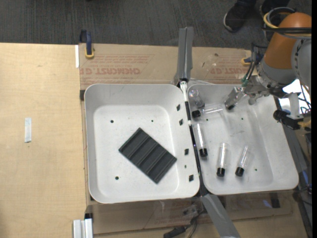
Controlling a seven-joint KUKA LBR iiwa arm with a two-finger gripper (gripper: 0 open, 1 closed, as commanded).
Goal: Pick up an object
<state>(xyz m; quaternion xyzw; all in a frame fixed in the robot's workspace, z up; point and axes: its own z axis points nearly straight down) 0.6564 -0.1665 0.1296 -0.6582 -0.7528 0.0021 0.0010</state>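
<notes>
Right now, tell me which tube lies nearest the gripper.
The tube at the top of the right bin, lying crosswise just left of the gripper. The other three lie lower, roughly lengthwise.

Two white bins [94, 148]: the left holds a dark grey ribbed tray [147, 155], the right clear tubes [222, 158] with black caps. Tan worktop [39, 133]; orange-banded grey arm [287, 38].

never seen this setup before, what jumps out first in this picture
The dark ridged slab lying at a slant in the middle of the left bin catches the eye first. Next comes the orange-banded arm at the upper right, its gripper over the right bin, where several clear tubes lie.
</notes>
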